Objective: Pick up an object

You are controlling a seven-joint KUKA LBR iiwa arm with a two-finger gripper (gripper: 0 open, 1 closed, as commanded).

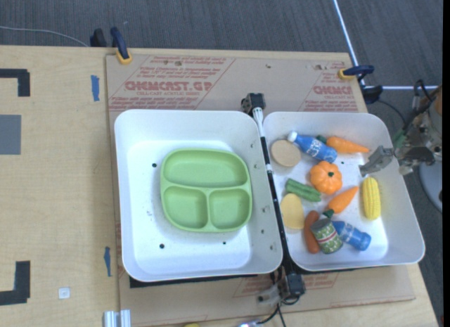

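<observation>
Toys crowd the right bin [402, 245], while the left bin [133, 199] holds a green divided plate [206, 190]. Both bins sit on the desk [49, 199], over a cardboard sheet [176, 79] printed in red.

My end effector [376, 161] reaches in from the right and hangs over the right bin's right side, close to its wall. Whether it is spread or pressed together I cannot tell; the tip is a small grey shape and nothing is visibly pinched in it.

Just below that tip lies a yellow corn cob [370, 198], upright along the bin's right side. To its left sit an orange pumpkin [326, 177] and a carrot [343, 199] angled toward the corn. Another carrot [346, 145] lies near the top edge, beside a blue bottle [314, 148] and a tan round disc [285, 153]. A green bean pod [302, 191] and a pale yellow piece [292, 212] rest nearer the left wall. Toward the front are a small can [325, 237], a second blue bottle [351, 235] and a reddish-orange piece [310, 231], bunched together.
</observation>
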